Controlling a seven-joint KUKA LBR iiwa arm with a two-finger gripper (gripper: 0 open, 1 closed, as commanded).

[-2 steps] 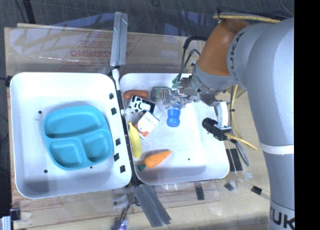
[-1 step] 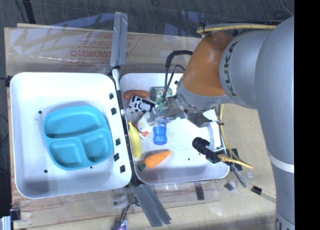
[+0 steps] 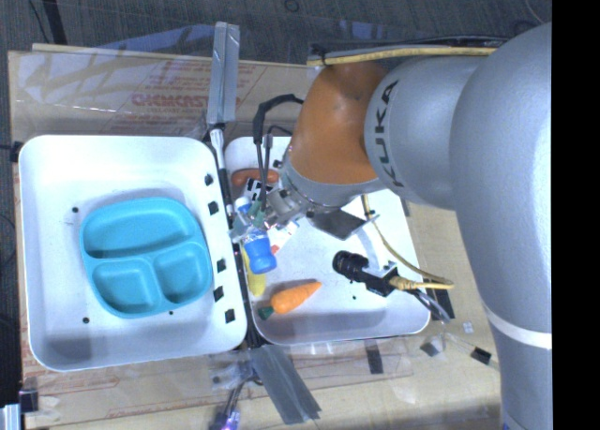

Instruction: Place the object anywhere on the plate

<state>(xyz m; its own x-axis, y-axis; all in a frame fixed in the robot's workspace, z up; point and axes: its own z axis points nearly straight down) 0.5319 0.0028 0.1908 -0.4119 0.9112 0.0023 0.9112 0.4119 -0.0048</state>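
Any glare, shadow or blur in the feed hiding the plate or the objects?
Camera view: blue plate evenly lit and sharp; left bin floor bright, slightly washed; carrot crisp; small items by the hand sit dim under the arm, hard to resolve.

1. Left white bin [image 3: 47, 231] on bench [image 3: 112, 91], edge to edge with right white bin [image 3: 375, 325].
2. Carrot [image 3: 292, 297] lies in right bin, near front-left corner, green end pointing left.
3. Grey strip [image 3: 223, 72] lies over the bins' seam at the back.
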